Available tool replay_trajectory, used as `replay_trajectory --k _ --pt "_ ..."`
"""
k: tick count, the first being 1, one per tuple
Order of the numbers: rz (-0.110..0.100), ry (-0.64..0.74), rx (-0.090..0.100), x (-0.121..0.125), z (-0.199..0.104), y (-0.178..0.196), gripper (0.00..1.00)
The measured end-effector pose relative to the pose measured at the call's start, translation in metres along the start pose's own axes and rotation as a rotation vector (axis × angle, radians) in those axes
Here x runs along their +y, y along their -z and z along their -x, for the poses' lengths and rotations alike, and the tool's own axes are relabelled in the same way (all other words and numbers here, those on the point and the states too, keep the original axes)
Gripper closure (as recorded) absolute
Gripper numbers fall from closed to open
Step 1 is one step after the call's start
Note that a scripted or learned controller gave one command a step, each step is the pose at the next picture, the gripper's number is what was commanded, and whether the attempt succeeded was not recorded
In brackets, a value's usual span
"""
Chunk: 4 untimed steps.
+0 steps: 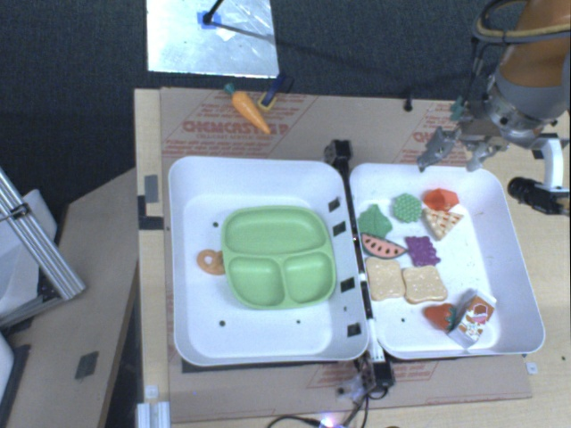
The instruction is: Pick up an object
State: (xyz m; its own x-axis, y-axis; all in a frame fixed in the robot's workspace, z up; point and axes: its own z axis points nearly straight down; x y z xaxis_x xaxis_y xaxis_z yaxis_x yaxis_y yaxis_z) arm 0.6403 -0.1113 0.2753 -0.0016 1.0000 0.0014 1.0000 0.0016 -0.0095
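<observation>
Nearest the lens, at the front edge of the right bin (522,266), lies a small milk carton (473,317), touching a red strawberry-like piece (437,314). Behind them sit 2 toast slices (404,283) side by side, then a watermelon slice (382,246), a purple grape bunch (422,251), a pizza wedge (443,222), a green leafy piece (374,220), a round green piece (407,207) and a red-orange piece (439,198) — 10 toy foods, all resting on the bin floor.

Left bin (192,266) holds a green 3-compartment tray (277,255), with a small pretzel (211,262) just beside its left rim. A toy carrot (250,111) lies on the tabletop (366,119) behind the bins.

Gripper (457,152) hangs over the right bin's back rim, fingers spread apart, nothing between them — clear of every object.
</observation>
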Motion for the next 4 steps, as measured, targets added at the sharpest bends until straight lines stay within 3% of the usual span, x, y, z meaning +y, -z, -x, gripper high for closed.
replay_trajectory --k 1,3,4 --pt "0.011 0.002 -0.002 0.002 0.000 0.007 0.00" --pt "0.007 0.000 -0.001 -0.007 0.006 -0.099 0.00" --pt "0.008 -0.001 -0.002 0.001 0.012 -0.154 0.00"
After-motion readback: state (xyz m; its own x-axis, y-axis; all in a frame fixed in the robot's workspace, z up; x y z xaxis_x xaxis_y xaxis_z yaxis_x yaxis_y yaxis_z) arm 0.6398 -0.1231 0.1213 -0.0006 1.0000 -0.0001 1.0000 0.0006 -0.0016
